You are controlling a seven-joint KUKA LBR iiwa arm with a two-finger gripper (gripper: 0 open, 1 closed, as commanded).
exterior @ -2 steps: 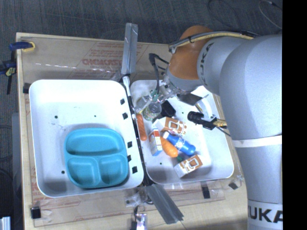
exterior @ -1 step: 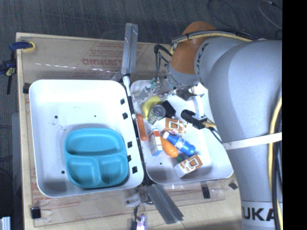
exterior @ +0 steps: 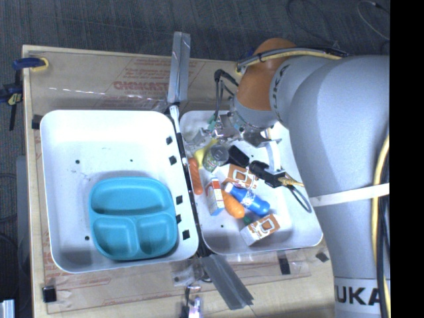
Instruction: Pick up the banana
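In the right bin point(exterior: 301, 234), near its far-left corner, the gripper point(exterior: 222, 132) reached down over the banana point(exterior: 201, 152); whether its fingers gripped anything could not be told. A blue divided tray point(exterior: 132, 217) lay in the left bin point(exterior: 59, 177).

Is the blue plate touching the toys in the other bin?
Apart. In the camera view the blue tray sits in the left bin, and the bins' walls separate it from the toys.

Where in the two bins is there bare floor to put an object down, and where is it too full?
The left bin has bare white floor above and left of the blue divided tray. The right bin is crowded: the orange carrot, blue bottle, packets and the arm's wrist fill its middle. A thin bare strip stays along its lower rim.
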